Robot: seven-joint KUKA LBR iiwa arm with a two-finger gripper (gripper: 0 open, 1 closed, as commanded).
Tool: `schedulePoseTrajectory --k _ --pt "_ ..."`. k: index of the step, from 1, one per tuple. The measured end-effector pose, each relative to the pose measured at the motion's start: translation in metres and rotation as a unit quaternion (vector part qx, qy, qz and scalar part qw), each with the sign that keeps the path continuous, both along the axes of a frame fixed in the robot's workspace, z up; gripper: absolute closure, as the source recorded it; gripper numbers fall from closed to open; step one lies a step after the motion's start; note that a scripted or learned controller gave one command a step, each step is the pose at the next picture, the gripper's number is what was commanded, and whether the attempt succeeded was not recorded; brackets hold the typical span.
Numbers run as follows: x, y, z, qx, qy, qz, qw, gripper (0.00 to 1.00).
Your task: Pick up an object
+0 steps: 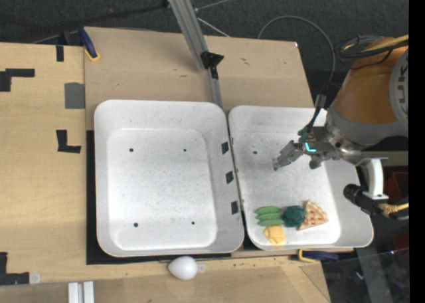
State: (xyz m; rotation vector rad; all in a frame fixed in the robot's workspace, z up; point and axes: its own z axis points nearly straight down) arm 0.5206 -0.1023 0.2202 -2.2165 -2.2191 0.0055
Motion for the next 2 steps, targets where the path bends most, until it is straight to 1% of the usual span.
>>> schedulePoseTrajectory --k 1,2 --pt "0.001 0.0 0.002 -0.0003 -0.002 0.0 1.0 0.0" --pt "-0.001 0.0 -0.063 -0.0002 0.001 0.0 1.0 0.0"
